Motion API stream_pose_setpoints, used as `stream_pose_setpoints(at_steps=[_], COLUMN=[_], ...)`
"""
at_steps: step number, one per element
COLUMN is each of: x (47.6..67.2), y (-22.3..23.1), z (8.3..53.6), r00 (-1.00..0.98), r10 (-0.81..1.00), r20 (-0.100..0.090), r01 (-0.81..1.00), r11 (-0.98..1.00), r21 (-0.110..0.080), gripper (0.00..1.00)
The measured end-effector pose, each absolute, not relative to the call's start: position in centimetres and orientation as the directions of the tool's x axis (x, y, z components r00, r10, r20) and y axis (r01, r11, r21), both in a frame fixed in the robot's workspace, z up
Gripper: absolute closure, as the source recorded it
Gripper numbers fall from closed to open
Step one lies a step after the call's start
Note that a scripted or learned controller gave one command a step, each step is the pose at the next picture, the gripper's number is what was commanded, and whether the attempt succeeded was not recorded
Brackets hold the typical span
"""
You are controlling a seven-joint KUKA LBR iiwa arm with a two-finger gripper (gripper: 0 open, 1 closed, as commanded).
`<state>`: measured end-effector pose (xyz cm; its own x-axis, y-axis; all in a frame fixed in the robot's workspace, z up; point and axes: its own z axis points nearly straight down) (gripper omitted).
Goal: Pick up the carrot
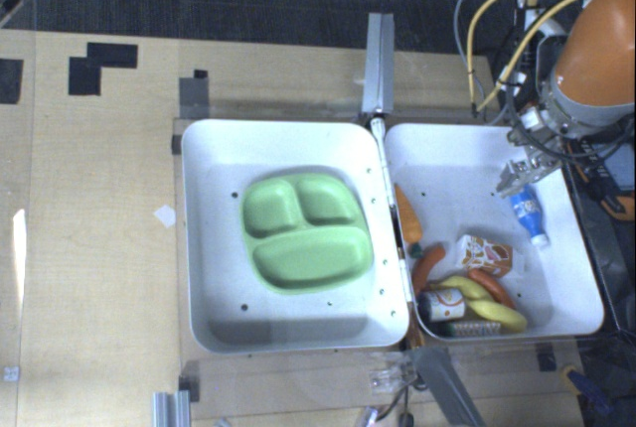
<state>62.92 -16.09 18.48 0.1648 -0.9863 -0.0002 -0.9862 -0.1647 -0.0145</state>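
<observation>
The carrot point(406, 213) is lying in the right bin point(586, 311), pressed along that bin's left wall, its orange body running up and down the view beside the divider between the two bins. Just below it, a reddish sausage-shaped piece point(428, 263) is leaning diagonally toward the bin's near left corner. Next to that, a cluster is crowding the near edge: a yellow banana point(484, 306), another red-orange piece point(489, 284) resting against it, a small dark can point(443, 307) and a white printed packet point(484, 253). A small bottle with a blue label point(529, 213) is lying farther right, apart from the cluster.

The jaws point(517, 179) are hanging over the far right part of the right bin, just above the bottle's upper end and well apart from the carrot; nothing is sitting between them, but whether they are spread or pressed together cannot be told from this angle. The arm's orange band point(599, 48) is showing at the right, with yellow cables point(494, 13) looping beside it.

The left bin point(214, 316) is holding a green divided tray point(304, 229) near its middle. Both bins are sitting on the pale tabletop point(89, 246).
</observation>
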Motion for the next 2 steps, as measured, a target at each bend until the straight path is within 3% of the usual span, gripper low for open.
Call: stream_pose_setpoints(at_steps=[1, 2], x=[63.2, 61.9], y=[-16.0, -12.4], z=[19.7, 9.0], r00=[0.161, 0.325], r10=[-0.987, -0.946], r20=[-0.002, 0.004], r01=[-0.987, -0.946], r11=[-0.161, -0.325], r21=[-0.024, -0.013], gripper=[1.00, 1.00])
